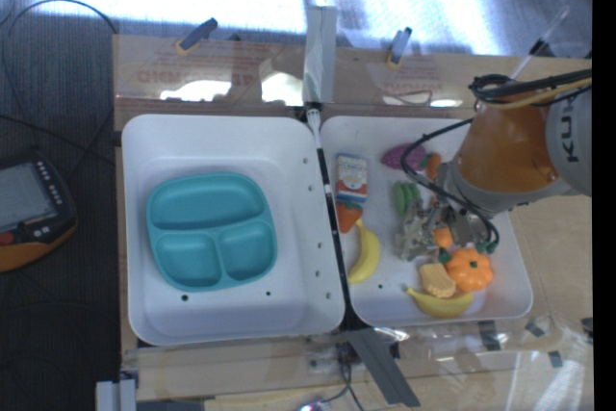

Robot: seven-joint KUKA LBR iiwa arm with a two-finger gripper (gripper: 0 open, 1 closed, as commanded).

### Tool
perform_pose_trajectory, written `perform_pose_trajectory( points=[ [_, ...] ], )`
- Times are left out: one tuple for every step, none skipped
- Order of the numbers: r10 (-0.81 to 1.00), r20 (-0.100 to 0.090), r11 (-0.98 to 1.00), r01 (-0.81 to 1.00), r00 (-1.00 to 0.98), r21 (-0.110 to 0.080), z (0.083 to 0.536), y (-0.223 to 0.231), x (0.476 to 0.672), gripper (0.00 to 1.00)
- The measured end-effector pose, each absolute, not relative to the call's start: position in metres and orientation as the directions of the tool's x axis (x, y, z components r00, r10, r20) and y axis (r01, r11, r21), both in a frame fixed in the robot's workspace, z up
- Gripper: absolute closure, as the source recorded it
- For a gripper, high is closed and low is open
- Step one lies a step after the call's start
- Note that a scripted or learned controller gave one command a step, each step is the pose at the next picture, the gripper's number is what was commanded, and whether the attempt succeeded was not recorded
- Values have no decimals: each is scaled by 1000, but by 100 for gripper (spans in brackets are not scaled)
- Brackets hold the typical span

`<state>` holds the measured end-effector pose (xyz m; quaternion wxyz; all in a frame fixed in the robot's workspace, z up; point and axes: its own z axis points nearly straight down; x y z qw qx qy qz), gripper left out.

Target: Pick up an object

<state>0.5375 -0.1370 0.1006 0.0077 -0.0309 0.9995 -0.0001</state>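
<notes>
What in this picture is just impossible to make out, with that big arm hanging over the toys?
- Claw: in the camera view, too small and tangled among cables to tell if it is open, shut or holding anything.
- Purple toy: partly covered by a black cable.
- Small carton: its label is too blurred to read.
- Arm: cut off at the right.

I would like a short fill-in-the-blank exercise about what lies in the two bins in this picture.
1. The teal divided plate lies in the ____ bin.
2. The plate has ____ compartments.
3. The small orange pumpkin lies in the ____ bin, close to the gripper.
4. The banana near the wall between the bins is ____ in colour.

Missing words: left; three; right; yellow
</notes>
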Motion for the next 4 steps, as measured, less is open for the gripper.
perform_pose_trajectory(
  points=[
    [-62, -15, 998, -62, -998, -1, 101, -137, 537, 0],
    [-62, -15, 998, -62, -998, -1, 109, -136, 538, 100],
    [-188, -3, 982, -188, -982, 1, 226, -131, 560, 100],
    [-188, -2, 982, -188, -982, 2, 226, -131, 560, 0]
  ],
)
